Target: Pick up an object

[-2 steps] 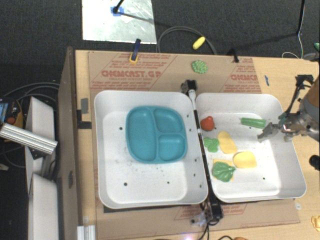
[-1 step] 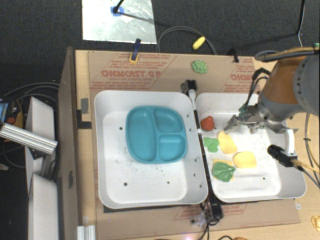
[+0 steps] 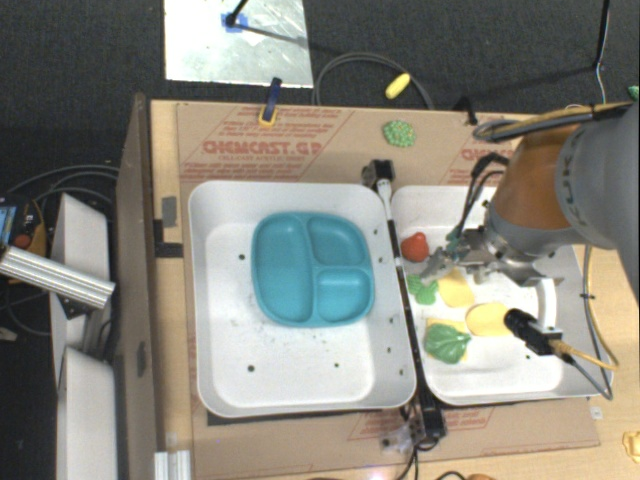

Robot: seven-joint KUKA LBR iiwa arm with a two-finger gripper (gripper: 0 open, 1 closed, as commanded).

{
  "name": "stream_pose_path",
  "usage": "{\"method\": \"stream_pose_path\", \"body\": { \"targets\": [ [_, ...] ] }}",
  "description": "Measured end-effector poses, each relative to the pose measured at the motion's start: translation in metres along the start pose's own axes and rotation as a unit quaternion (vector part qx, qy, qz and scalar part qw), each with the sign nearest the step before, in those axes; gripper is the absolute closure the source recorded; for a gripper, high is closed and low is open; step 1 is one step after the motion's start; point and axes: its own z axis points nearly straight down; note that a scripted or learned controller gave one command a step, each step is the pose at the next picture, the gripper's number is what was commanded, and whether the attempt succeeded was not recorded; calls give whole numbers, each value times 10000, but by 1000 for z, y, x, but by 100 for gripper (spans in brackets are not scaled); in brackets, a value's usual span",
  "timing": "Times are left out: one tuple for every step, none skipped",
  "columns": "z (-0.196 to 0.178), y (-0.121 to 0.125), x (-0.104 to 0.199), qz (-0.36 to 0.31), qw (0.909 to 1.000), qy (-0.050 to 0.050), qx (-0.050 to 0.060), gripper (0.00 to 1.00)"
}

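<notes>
The right bin (image 3: 505,383) holds several small toys. A red piece (image 3: 415,245) lies near its left wall. Below that are a small green piece (image 3: 424,290), a pale yellow piece (image 3: 456,291), a yellow oval (image 3: 487,319) and a green leafy piece (image 3: 446,342). My gripper (image 3: 443,260) is low in this bin, just right of the red piece and directly above the small green and pale yellow pieces. Nothing can be seen held in it.
A teal divided plate (image 3: 312,268) lies in the left bin (image 3: 225,368). The dividing wall (image 3: 398,278) between the two bins runs close to the gripper's left. On the cardboard behind the bins sit a green knobbly ball (image 3: 399,133) and a yellow piece (image 3: 398,86).
</notes>
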Motion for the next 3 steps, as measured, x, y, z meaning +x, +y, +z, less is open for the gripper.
{"method": "stream_pose_path", "body": {
  "targets": [
    [21,-60,-44,66,10000,-20,9,0],
    [-45,26,-91,22,9999,-50,-90,0],
    [32,36,-124,45,10000,-22,-15,0]
  ]
}}
